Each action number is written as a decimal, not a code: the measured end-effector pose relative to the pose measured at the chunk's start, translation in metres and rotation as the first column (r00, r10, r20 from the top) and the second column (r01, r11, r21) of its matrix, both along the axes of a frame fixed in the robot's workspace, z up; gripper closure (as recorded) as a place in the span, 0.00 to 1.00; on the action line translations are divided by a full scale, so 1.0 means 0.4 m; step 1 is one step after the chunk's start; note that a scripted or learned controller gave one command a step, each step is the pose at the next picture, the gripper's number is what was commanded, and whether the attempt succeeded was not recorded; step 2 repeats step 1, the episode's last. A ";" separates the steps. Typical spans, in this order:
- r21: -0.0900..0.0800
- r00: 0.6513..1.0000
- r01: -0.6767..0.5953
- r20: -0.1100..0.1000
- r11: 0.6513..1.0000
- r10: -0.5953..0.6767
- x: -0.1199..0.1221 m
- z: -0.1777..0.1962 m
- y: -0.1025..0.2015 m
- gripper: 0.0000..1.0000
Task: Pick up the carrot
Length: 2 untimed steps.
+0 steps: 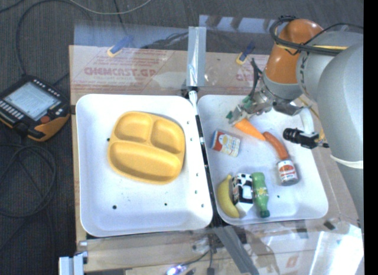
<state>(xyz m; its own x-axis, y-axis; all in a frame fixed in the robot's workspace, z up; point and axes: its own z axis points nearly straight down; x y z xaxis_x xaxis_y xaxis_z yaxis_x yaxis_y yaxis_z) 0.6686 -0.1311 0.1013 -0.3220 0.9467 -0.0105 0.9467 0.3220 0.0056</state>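
The carrot point(248, 129) lay in the far part of the right bin point(313, 209), its thick end just under the gripper point(247, 109). Whether the gripper was wide or narrow could not be told, nor whether it touched the carrot. Right of the carrot lay a sausage point(276, 144), with a small jar point(287, 172) nearer. A little carton point(225, 143) sat to the left. A banana point(226, 196), a cow-patterned box point(242, 187) and a green bottle point(260, 194) lay along the near side. The left bin point(94, 209) held a yellow divided tray point(147, 146).
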 end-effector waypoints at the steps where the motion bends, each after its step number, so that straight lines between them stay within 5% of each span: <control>1: 0.008 0.986 -0.169 -0.009 0.986 0.169 -0.219 0.206 0.097 1.00; 2: 0.008 0.986 -0.169 -0.009 0.986 0.169 -0.219 0.206 0.097 1.00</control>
